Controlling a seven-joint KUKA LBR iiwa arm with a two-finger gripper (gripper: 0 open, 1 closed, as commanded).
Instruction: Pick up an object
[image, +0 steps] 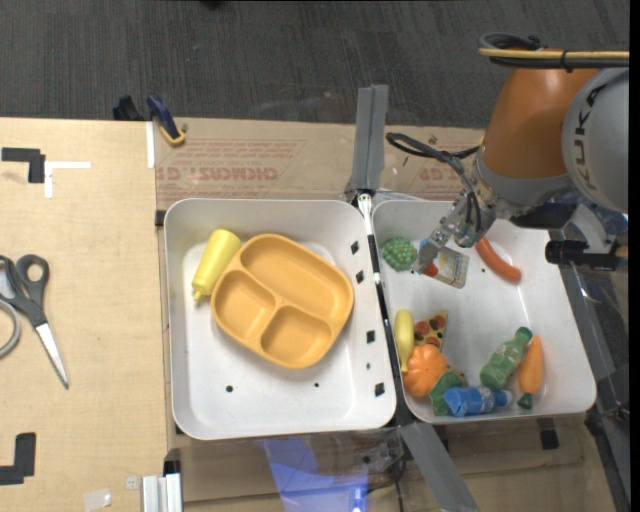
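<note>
Single fixed camera above bench (80, 300), slanted downward, both bins (270, 415) framed, arm (545, 120) entering right.

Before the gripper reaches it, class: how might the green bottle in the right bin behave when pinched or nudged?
The green bottle lies on its side, so a nudge would probably roll it. It looks like smooth plastic, likely light and somewhat slippery. The carrot beside it may block one finger.

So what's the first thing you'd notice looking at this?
Probably the big orange divided plate in the left bin, with a yellow bottle beside it. Then the robot arm reaching from the right over the right bin, where colourful toy foods lie piled near the front.
</note>
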